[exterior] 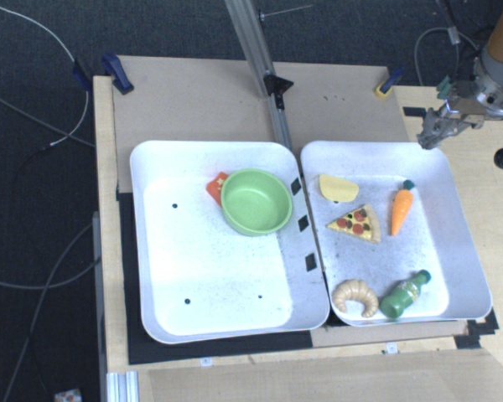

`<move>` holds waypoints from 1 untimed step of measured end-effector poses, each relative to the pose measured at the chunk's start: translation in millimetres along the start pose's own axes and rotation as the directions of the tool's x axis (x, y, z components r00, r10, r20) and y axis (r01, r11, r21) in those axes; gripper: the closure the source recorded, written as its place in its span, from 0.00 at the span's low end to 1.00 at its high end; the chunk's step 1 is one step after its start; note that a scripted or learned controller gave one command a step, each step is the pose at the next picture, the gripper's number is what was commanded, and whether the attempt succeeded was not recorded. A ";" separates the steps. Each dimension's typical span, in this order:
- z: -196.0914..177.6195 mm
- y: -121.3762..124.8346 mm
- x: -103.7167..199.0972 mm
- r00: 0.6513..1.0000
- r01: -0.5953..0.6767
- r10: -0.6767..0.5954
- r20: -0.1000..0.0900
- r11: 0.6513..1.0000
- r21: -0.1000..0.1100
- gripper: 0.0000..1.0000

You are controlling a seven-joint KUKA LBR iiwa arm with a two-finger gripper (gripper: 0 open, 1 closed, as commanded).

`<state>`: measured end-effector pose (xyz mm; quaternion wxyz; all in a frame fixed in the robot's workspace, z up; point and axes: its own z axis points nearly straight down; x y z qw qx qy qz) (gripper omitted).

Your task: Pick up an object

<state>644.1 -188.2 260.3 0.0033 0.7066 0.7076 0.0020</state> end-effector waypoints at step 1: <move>-5.6 -11.4 60.9 1.000 0.005 -0.005 -0.009 1.000 0.016 1.00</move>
